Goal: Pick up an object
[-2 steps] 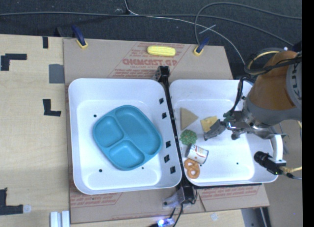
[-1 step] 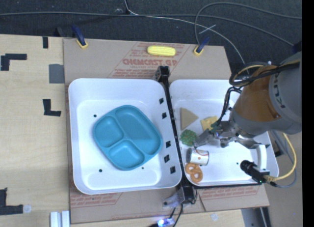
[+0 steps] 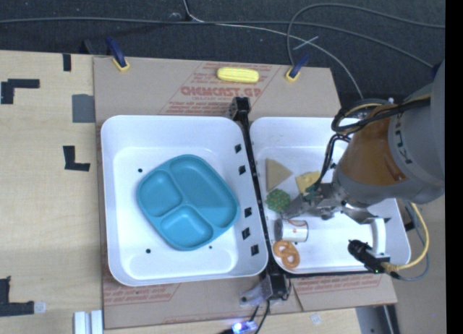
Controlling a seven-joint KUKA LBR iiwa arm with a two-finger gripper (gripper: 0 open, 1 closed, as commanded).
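Camera view: the arm (image 3: 394, 155) comes in from the right, and its bulky wrist covers much of the right half of the right bin (image 3: 289, 131), so the floor under it is hidden. The claw (image 3: 298, 213) sits low over the middle of that bin, pointing left. Its tip is blurred and merges with the grey metal, so I can't tell whether it is released or clenched. The things to pick all crowd the left part of the right bin. A tan wedge (image 3: 278, 173) lies toward the far-left. A yellow piece (image 3: 309, 179) is just beside it on the right, partly cut off by the wrist (shape unclear). A green lumpy piece (image 3: 278, 199) is just left of the claw. A small white cylinder (image 3: 295, 232) lies on its side just below the claw tip, and I can't tell whether they touch. A pretzel (image 3: 286, 254) sits near the near-left corner, close to the wall and just beside the cylinder. Open room in this bin: the bare far strip along the rim, and a patch of floor on the near side, right of the cylinder. The left bin (image 3: 116, 181) holds a blue divided plate (image 3: 187, 201), roughly centred and turned askew, with bare white floor all round it. The two bins meet at a dark seam with black clips (image 3: 246, 173). A yellow corn cob (image 3: 237, 74) lies on the cardboard sheet (image 3: 145, 87) beyond the bins, well apart from everything. The bench (image 3: 43, 181) to the left is bare wood with black tape marks.
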